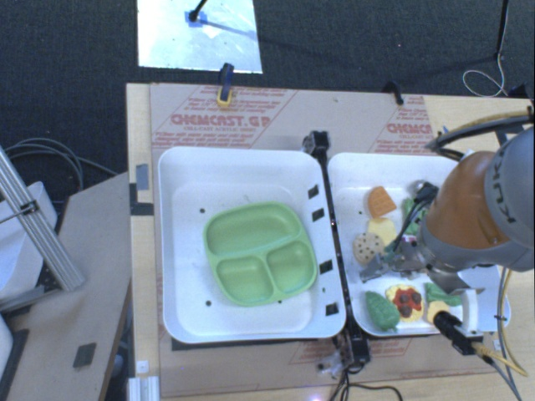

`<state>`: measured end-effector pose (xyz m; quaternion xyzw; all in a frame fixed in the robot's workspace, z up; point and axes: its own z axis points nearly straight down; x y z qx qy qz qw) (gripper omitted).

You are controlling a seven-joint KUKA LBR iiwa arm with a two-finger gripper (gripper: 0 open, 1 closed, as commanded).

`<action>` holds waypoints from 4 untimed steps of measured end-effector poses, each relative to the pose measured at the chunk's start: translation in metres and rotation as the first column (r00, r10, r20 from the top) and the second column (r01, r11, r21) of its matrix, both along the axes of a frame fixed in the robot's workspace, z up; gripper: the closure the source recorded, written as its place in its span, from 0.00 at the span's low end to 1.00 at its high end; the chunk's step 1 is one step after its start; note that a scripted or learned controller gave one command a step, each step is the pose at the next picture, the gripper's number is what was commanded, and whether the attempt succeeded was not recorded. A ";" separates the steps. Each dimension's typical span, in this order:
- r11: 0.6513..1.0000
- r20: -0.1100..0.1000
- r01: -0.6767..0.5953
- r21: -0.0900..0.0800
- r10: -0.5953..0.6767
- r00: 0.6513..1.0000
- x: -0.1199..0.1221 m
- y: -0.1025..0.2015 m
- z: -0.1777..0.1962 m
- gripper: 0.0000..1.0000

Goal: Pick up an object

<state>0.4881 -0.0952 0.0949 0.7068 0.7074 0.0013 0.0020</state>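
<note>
Over the right bin (pixel 343 174) the arm's orange wrist covers the end effector (pixel 399 251), so I cannot tell its state. Beside it lie an orange piece (pixel 382 200), a beige cookie (pixel 366 246) and a green leafy toy (pixel 381 311), its long axis pointing toward the bin's near-right corner. Left bin holds a green divided plate (pixel 259 253)

- Orange wedge (pixel 382 200): lying flat, up-left of the claw (pixel 399 253).
- Pale yellow piece (pixel 382 229): just left of the claw.
- Beige speckled round (pixel 365 246): touching the yellow piece, left of the claw.
- Green leafy piece (pixel 381 312): below the claw, beside a red-yellow round (pixel 406 300).
</note>
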 end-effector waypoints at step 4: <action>1.000 0.018 -0.005 -0.006 0.005 1.000 0.057 -0.065 0.008 1.00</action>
